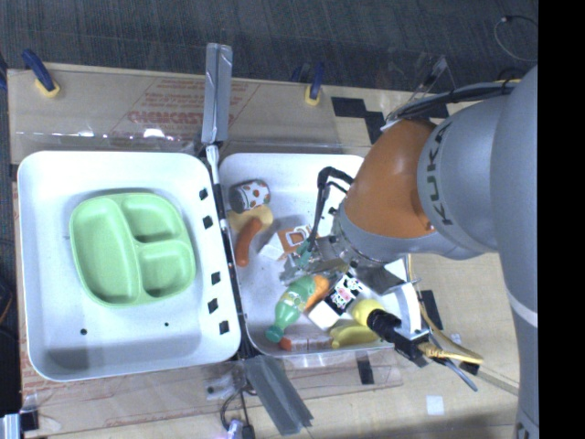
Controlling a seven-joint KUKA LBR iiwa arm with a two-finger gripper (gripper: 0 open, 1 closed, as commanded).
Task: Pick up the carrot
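The carrot (317,290) is a short orange piece in the right bin (274,167), lying against the neck end of a green bottle (291,307). My gripper (309,262) hangs low over the bin's middle, just above and left of the carrot. The arm's orange wrist band covers the bin's right half. The tips of the gripper sit in the clutter, so I cannot see whether the carrot is between them.
The right bin also holds a small can (249,195), a reddish sausage (245,242), a pale yellow piece (254,218), a black-and-white box (343,293), a yellow fruit (352,336) and a red marker (291,343). A green divided plate (134,248) lies in the left bin (46,337).
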